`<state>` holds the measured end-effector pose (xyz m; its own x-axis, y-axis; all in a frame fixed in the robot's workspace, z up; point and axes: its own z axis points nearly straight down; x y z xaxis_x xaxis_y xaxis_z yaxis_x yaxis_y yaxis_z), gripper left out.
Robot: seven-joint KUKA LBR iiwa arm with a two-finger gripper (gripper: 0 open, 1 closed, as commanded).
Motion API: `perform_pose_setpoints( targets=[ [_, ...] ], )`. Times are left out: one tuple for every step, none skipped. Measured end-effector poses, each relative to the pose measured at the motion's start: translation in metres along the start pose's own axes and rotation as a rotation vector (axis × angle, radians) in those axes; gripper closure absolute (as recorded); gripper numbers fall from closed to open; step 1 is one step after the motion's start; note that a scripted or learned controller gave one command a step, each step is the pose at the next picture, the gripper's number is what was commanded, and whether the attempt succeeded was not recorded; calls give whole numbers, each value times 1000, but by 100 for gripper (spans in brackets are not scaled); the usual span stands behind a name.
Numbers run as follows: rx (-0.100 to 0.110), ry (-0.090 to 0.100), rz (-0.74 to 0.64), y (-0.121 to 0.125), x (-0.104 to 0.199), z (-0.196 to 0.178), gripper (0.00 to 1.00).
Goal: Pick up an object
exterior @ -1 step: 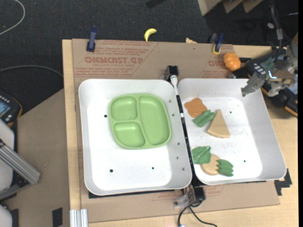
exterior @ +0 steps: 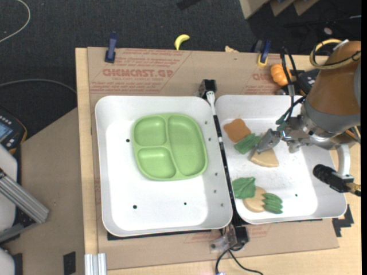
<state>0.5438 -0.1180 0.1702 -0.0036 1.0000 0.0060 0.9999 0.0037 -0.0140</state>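
Tan wedge (exterior: 265, 159) is seen lying flat just under the gripper (exterior: 268, 142), its long axis running left to right, pale beige with a rounded edge. The gripper's fingers are spread narrowly over it, nothing clamped. A green leafy piece (exterior: 246, 144) and an orange slab (exterior: 237, 130) are crowded to the gripper's left in the right bin (exterior: 298, 208).

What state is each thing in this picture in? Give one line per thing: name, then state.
Green plate: upright, flat in the left bin.
Orange piece: flat in the right bin, touching a green leaf.
Tan piece: flat, under the gripper.
Lower leaf: lying on a tan piece.
Small green piece: lying against that piece.
Gripper: low over the right bin, fingers unclear.
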Motion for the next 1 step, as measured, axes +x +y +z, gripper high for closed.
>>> perform_pose_setpoints(
  targets=[
    [-11, -6, 3, 13, 2, 89, 0]
  ],
)
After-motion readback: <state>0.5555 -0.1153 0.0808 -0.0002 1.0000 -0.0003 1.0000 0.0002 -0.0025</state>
